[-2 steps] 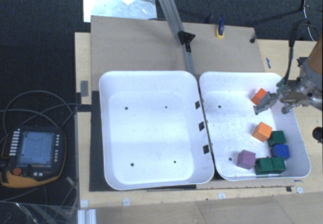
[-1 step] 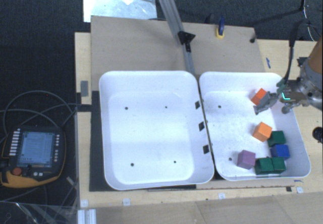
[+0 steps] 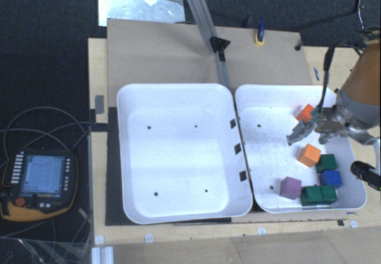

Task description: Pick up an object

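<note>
My gripper hangs over the right bin, reaching in from the right, and it is open with nothing between its fingers. One grey finger points left and down toward the bin floor. An orange cube lies just below the gripper. A second orange cube sits just above it, partly behind the wrist. Toward the bin's front right corner are a purple cube, a dark green block, a blue cube and a larger green block.
The left bin stands beside the right one, and they share a middle rim with black clips. A slanted metal pole crosses above the bench's far side. A teach pendant lies on the floor at the left.
</note>
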You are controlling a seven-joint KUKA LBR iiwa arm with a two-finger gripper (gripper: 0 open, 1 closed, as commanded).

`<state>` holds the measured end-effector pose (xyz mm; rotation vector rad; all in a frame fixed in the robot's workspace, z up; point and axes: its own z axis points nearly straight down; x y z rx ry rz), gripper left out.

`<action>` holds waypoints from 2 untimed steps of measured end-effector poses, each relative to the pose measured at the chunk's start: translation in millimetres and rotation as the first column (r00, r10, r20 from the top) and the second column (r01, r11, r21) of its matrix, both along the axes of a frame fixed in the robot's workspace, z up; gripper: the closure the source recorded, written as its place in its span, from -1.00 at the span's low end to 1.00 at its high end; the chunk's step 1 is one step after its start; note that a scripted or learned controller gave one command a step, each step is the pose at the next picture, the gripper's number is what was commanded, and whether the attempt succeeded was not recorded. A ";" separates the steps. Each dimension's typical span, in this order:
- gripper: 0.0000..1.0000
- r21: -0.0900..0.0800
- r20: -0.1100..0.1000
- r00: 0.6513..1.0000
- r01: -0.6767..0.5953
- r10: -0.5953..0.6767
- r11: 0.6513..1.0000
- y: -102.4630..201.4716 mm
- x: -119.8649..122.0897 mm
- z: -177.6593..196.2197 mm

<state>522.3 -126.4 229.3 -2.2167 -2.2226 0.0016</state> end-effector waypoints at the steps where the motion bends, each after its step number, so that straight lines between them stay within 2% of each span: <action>1: -1.00 -0.001 0.000 1.000 0.001 -0.001 1.000 -5.8 8.3 -50.2; 2: -1.00 0.000 -0.002 1.000 0.000 0.000 1.000 -2.8 14.9 -109.5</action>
